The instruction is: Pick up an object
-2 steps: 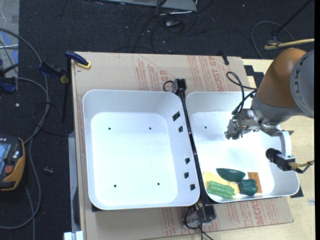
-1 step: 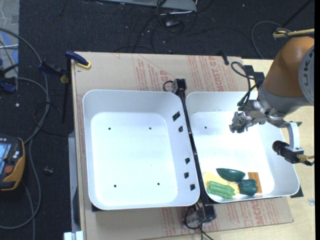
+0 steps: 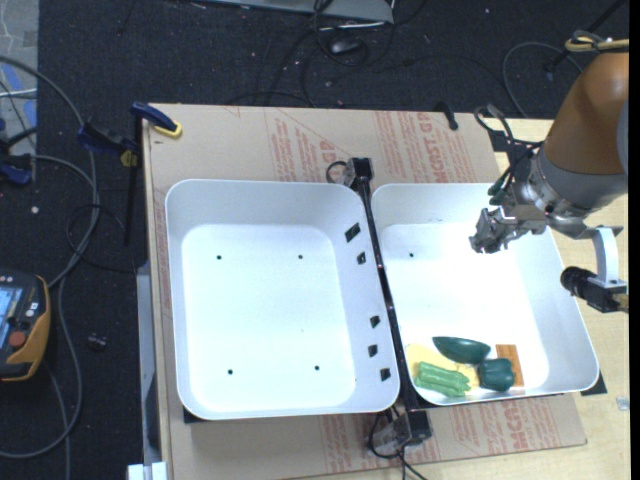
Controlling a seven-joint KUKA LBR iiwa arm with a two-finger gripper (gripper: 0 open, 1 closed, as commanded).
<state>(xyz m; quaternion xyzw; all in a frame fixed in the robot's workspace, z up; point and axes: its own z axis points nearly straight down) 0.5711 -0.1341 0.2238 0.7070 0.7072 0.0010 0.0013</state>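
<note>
The gripper [image 3: 487, 239] is hovering, its jaw state impossible to tell; well below it, small green toys [image 3: 442, 378] are lying, probably light, graspable across their width.

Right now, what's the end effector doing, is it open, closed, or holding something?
End effector: over the right bin's far end; open or shut cannot be told; nothing visible in it.

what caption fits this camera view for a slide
Gripper hovers over the right bin, away from green objects clustered at its near edge.
</note>
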